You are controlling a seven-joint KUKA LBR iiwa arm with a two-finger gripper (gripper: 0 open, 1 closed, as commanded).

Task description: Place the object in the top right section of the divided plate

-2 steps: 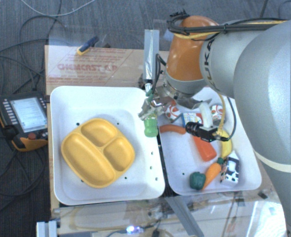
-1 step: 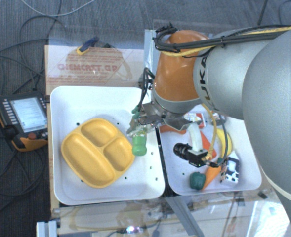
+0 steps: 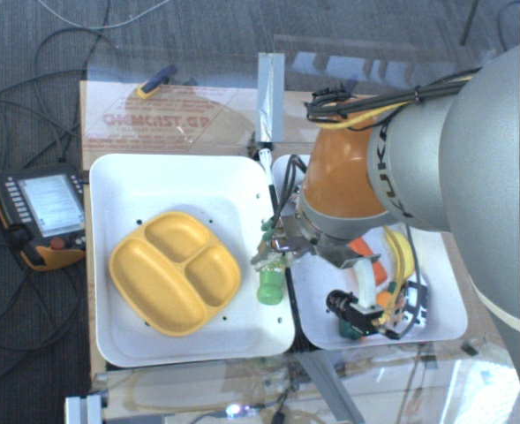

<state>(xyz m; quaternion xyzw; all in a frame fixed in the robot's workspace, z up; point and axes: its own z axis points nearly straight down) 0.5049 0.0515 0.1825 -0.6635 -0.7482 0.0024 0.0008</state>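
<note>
1. Grey arm (image 3: 471,140) with orange band (image 3: 343,170), reaching in from the right and hanging over the inner edges of the two white bins.
2. Gripper (image 3: 271,253) low above the right edge of the left bin (image 3: 154,170), close to that bin's lower right corner.
3. Green object (image 3: 270,285) directly under the gripper, upright or slightly tilted, at the right edge of the left bin; top of it meets the fingers.
4. Opening of the fingers: cannot tell, wrist hides most of them. Equally unclear whether the green object is really clamped or only touched from above.
5. Yellow divided plate (image 3: 175,272) in the middle of the left bin, turned at a slant, with one large section and two smaller ones. All three sections bare; green object just beside the plate's right rim, not on it.
6. Right bin (image 3: 449,312) partly covered by the arm. Near its lower edge a heap of small things: yellow banana (image 3: 399,253), something orange, a white piece, a dark item with green.
7. Beyond the bench's left edge, on the grey carpet, a control pendant (image 3: 41,210) with lit screen.
</note>
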